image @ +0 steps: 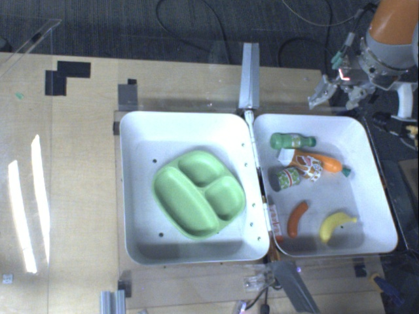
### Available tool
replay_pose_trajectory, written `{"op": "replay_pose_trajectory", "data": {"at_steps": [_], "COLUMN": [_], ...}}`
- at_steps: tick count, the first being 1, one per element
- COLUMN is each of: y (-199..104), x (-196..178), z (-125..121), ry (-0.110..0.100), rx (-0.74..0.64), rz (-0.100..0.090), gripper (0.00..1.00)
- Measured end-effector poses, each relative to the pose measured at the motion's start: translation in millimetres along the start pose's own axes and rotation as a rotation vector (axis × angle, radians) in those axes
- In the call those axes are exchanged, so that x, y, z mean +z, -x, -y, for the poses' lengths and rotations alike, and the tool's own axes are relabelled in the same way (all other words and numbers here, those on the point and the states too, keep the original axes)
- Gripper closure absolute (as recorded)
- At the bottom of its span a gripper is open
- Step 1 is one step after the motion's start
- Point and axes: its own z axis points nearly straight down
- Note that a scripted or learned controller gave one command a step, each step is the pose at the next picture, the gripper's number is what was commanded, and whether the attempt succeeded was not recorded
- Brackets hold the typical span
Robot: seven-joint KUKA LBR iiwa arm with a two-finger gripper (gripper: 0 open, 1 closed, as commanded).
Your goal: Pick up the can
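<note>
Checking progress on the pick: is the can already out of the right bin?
No, the can lies in the right bin, and the gripper is beyond its far rim.

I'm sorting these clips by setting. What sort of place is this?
Most likely a robotics lab test bench, not a kitchen: two white bins fixed to a wooden benchtop, toy food such as a banana and carrot, loose cables, and a robot gripper.

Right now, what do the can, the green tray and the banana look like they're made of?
The can: probably thin metal under a printed, colourful label; too small to be sure. The green tray: likely moulded plastic, matte, uniform colour, rounded compartments. The banana: seemingly a smooth plastic toy, evenly yellow with a slight sheen.
</note>
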Motion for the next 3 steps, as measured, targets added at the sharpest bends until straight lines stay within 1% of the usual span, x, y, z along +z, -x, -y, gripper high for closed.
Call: {"op": "replay_pose_trajectory", "data": {"at_steps": [1,2,3], "y": [-43,-30,22], "x": [98,181,193], "z": [11,110,40], "ry": [-0.001,0.001,0.007], "rx": [0.092,0.088,0.070], "rz": [0.000,-0.001,0.000], "gripper": [0.00,0.00,0.00]}}
